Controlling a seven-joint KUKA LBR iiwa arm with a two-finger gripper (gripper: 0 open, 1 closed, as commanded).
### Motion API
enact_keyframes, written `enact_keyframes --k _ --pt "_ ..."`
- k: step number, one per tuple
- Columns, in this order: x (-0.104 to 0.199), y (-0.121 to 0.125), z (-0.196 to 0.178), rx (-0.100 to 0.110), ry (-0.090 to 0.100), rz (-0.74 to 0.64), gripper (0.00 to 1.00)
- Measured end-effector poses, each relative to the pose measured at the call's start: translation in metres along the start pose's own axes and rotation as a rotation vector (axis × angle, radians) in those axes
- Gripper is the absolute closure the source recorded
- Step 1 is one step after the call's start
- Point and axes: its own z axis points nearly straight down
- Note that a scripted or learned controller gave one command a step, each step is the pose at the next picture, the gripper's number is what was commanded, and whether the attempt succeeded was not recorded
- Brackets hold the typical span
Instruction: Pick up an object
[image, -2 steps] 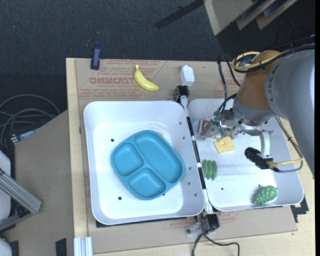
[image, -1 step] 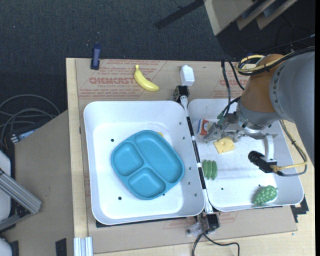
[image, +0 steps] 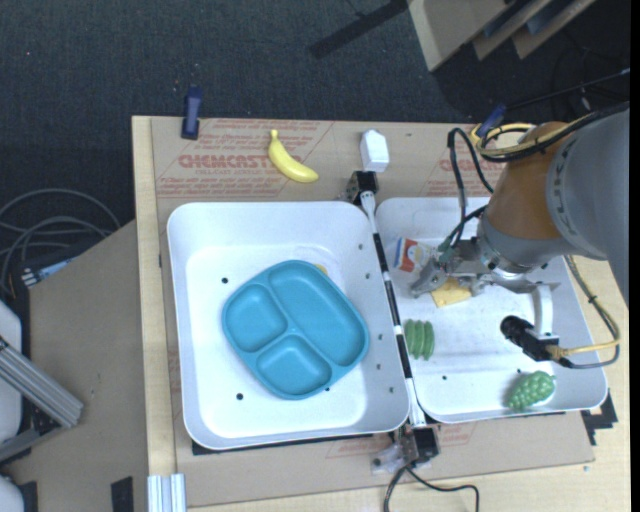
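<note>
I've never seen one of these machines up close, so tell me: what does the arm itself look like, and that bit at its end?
The arm is a thick, rounded grey tube with an orange band above the wrist. Thin black cables loop beside that band. At its end is a small gripper of dull grey metal, low over the right white bin. No markings are readable.

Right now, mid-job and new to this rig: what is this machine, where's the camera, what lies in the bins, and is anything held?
One camera looks down at a slant on a bench. The grey arm with an orange band enters from the right; its gripper sits low in the right bin, over a yellow piece and beside a red-and-white packet. I cannot tell if it grips anything. That bin also holds a green ridged item and green grapes. The left bin holds a blue divided plate. A banana lies outside.
</note>
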Motion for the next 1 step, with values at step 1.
enact_keyframes --k 1 --pt "-0.0014 0.0022 -0.0133 -0.008 -0.003 0.001 1.00"
